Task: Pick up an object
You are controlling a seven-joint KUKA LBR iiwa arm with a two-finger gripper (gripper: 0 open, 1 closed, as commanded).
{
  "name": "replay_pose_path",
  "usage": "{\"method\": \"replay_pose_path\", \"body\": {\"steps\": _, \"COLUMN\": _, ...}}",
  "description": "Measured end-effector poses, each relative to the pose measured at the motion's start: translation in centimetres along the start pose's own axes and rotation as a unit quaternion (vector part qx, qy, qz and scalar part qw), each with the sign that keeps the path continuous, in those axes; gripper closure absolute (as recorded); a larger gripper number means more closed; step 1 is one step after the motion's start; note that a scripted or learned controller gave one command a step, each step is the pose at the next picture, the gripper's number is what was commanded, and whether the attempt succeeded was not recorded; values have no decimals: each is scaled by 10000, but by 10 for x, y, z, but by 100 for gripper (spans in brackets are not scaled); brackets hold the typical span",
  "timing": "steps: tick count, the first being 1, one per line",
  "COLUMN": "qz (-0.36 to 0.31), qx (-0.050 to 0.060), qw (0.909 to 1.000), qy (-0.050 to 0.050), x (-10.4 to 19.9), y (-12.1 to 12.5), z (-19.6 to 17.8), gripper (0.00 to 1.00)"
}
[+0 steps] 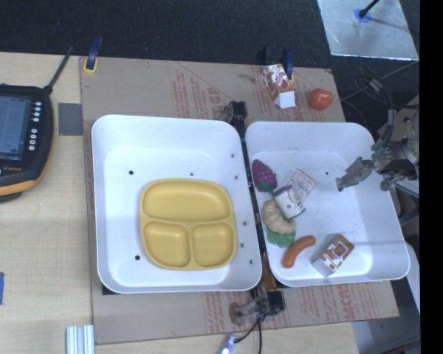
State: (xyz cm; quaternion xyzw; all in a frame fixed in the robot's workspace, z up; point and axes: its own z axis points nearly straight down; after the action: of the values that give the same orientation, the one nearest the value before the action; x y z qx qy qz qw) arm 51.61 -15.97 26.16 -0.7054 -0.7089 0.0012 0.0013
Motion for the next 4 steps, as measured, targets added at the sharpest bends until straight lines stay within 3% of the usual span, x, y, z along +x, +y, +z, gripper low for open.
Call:
{"method": "replay_pose_path", "body": {"steps": 1, "qz": -8, "qx": 24, "qw": 10000, "qy": 1, "x": 43, "y": 49, "z": 136, "gripper": 0}}
{"method": "replay_pose_path", "body": {"steps": 2, "qz": -2, "qx": 10, "qw": 10000, "qy": -2, "x": 59, "y": 44, "z": 170, "gripper": 0}}
{"method": "replay_pose_path", "body": {"steps": 3, "qz": -20, "qx": 19, "qw": 10000, "qy": -9, "x": 58, "y": 44, "z": 160, "gripper": 100}}
{"method": "replay_pose_path", "body": {"steps": 4, "qz": 6, "qx": -8, "qw": 10000, "qy": 2, "x": 68, "y": 88, "z": 140, "gripper": 100}}
